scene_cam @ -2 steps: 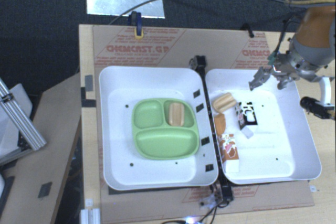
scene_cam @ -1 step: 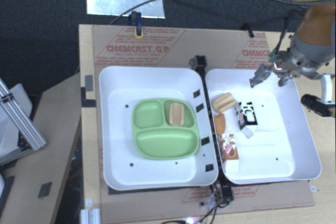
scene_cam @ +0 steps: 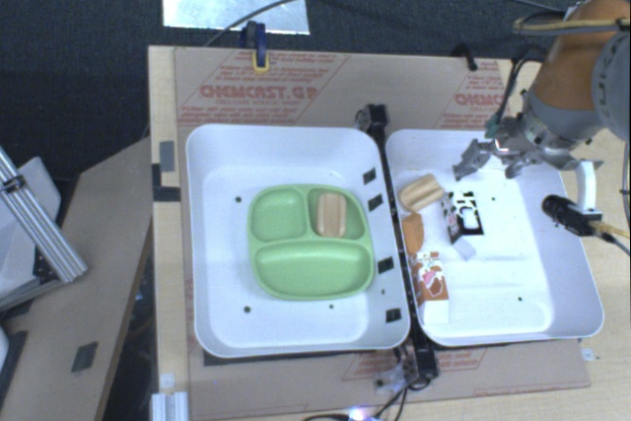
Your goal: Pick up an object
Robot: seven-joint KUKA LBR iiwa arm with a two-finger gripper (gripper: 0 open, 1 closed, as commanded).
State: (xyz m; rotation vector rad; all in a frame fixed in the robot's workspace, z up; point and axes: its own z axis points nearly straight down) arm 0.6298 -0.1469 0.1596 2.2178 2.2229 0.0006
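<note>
Gripper (scene_cam: pixel 490 156) is seen poised above the right bin (scene_cam: pixel 552 311), fingers spread and holding nothing, near a bread roll (scene_cam: pixel 420 191) and a black-and-white block (scene_cam: pixel 462 215).

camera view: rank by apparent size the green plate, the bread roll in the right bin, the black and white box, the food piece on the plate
1. green plate
2-4. bread roll, black and white box and food piece look about alike, so I won't rank them.
</note>
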